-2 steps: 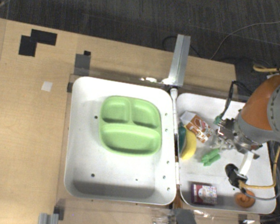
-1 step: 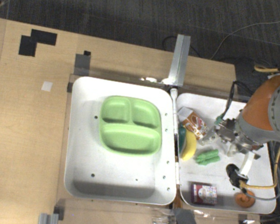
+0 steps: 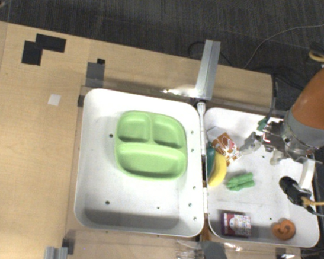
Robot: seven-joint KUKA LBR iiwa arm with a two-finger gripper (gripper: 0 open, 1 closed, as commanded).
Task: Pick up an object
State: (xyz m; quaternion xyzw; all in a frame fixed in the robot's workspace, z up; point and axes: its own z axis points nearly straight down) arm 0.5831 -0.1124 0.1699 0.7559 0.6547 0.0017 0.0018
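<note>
Jaws (image 3: 251,142) above crinkly snack packet (image 3: 226,147)

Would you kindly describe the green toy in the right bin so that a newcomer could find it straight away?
Start at the right bin, the one the arm reaches over. Near its middle, just right of the banana, lies the green toy. It is the one bright green piece in that bin, small and ridged, unlike the big green tray in the left bin.

surface (image 3: 21,154): pale wood, black squares (image 3: 42,47) at far left | floor (image 3: 138,3): dark grey carpet beyond far edge | thin cable (image 3: 286,31) trailing across carpet | metal post (image 3: 208,69) at far edge, possibly a bracket | light: even, soft
</note>
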